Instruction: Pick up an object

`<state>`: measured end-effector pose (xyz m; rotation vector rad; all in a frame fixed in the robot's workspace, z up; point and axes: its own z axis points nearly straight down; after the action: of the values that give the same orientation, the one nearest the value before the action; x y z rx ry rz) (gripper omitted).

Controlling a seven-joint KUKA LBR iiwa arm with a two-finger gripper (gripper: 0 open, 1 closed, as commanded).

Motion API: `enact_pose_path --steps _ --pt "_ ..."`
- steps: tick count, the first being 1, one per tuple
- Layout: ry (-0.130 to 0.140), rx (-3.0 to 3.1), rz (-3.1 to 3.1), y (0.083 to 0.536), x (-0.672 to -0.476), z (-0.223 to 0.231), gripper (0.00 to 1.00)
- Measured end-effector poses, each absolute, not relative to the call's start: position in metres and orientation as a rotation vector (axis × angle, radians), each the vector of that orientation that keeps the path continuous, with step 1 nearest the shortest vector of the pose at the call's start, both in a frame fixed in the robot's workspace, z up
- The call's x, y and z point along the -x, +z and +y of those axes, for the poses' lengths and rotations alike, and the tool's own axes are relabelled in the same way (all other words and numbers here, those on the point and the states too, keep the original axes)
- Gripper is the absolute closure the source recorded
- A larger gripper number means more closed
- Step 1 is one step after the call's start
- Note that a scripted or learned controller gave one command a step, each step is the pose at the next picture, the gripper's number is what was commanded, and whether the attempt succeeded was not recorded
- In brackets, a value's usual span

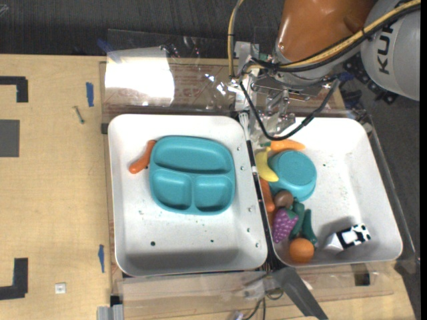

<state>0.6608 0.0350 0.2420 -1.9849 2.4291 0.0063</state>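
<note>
Since the gripper (279, 115) is hanging up at the far edge of the right bin (373, 179) with nothing between its fingers that I can see, I'm reading this pick as not done yet. Honestly I can't tell whether the jaws are sitting wide or narrow, there's too much cable and metal clutter around the wrist.

All the candidates are lying in the bins. Toys are piling up along the right bin's left side: a teal bowl (293, 173), a yellow banana (267, 171) touching it, an orange carrot (285, 146) just behind the bowl and closest to the gripper, then purple grapes (283, 225), an orange ball (301, 249) and a black-and-white block (353, 235) toward the near end. Over in the left bin (127, 232) a teal divided tray (192, 174) is sitting with a small orange piece (139, 162) touching its left edge.

So I'm guessing everything's still ahead: picking a target, coming down, closing and lifting. That carrot or the bowl looks like the nearest thing, but the crowding is probably making a clean grab tricky.
</note>
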Motion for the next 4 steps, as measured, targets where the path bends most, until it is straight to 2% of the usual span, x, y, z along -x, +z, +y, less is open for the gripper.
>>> enact_pose_path --steps 3,4 --pt "-0.011 1.950 2.412 0.283 -0.667 0.038 1.00" --pt "0.000 1.872 2.514 0.269 -0.594 0.060 1.00"
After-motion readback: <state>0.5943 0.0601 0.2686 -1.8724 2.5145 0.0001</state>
